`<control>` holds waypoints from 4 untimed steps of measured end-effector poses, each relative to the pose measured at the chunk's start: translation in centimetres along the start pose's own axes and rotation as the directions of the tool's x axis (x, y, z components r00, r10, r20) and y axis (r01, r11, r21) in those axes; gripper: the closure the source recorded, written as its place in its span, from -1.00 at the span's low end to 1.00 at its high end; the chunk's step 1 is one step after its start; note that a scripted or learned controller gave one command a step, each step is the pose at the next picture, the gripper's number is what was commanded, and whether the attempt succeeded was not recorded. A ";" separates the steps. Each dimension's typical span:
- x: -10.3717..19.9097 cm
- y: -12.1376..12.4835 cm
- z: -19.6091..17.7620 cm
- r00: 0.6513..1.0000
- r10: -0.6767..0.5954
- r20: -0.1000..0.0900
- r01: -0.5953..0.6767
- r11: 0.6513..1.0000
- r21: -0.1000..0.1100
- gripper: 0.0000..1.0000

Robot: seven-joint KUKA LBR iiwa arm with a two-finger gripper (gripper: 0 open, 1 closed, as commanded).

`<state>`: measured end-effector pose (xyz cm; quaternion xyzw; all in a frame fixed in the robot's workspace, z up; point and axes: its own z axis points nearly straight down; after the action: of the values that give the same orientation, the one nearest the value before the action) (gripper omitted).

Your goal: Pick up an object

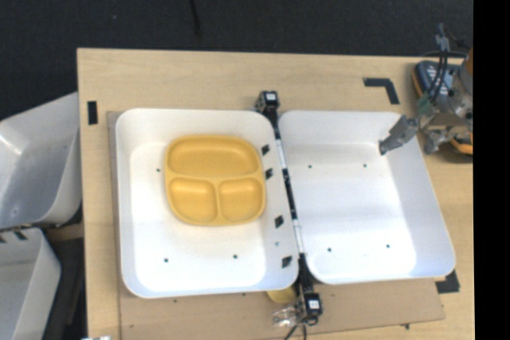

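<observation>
Gripper (pixel 396 141): at the far right of the camera view, over the upper right corner of the right bin; one grey finger slants down and to the left across the bin's rim. The rest of the head is a blurred tangle of grey parts and cables, so I cannot tell whether it is released or clenched. Nothing shows in its grasp.
Arm (pixel 440 91): little of it visible, just behind and above the gripper, with a touch of orange at the frame's edge.
Plate (pixel 215 179): yellow, three compartments, one long one at the top and two smaller below. It lies flat in the left bin, well apart from the gripper, far to its left and a little lower, across the divider.
Left bin (pixel 143 251): white, shallow; holds the plate in its upper middle part.
Right bin (pixel 374 235): white, shallow; lies directly below and left of the gripper, its floor showing small dark dots.
Divider (pixel 285 195): the strip where the two bins meet, with small black clips along it; left of the gripper.
Surface (pixel 199 80): pale wood, carries both bins; a black L-shaped mark (pixel 382 87) sits just above the gripper.
</observation>
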<state>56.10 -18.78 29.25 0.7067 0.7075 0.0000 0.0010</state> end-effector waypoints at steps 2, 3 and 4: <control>0.6 -1.9 -4.6 1.000 -0.001 0.002 0.001 1.000 -0.001 1.00; -4.5 -7.5 -2.3 1.000 0.007 0.001 -0.007 1.000 0.003 1.00; -4.1 0.0 -0.7 1.000 -0.003 0.002 0.003 1.000 -0.002 1.00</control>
<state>56.12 -22.86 29.93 0.7055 0.7087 0.0001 0.0026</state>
